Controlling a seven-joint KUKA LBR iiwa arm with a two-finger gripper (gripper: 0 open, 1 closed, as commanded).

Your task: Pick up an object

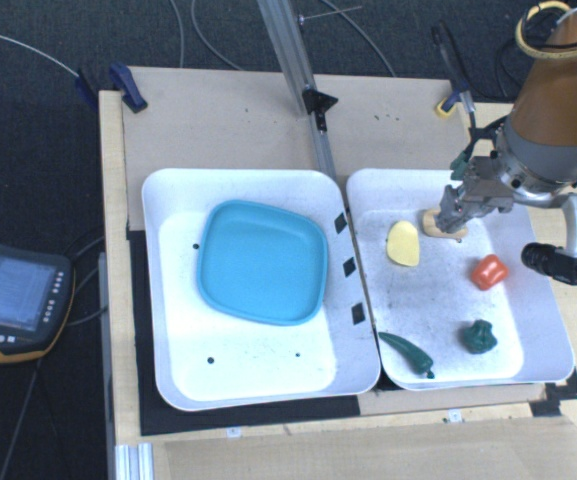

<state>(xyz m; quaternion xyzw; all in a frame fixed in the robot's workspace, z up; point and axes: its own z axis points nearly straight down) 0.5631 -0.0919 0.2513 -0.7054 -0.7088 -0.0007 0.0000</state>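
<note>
In the right bin (pixel 538 358), my gripper (pixel 454 222) reaches down at the back, right over a small tan object (pixel 434 224) that peeks out on its left side and under its tip. A yellow rounded piece (pixel 403 244) lies just left of the gripper, apart from it. A red piece (pixel 488 272) sits to the gripper's front right. Nearer the front lie a dark green lump (pixel 479 337) and a long green pepper (pixel 408 353). Whether the tan object is between the gripper's tips is hidden by the gripper body.
The left bin (pixel 168 368) holds a blue plate (pixel 263 261). A metal post (pixel 293 58) slants across the back of the bench between the bins. Blue clamps (pixel 128 86) grip the bench's back edge. A handheld pendant (pixel 13 298) lies off the bench at left.
</note>
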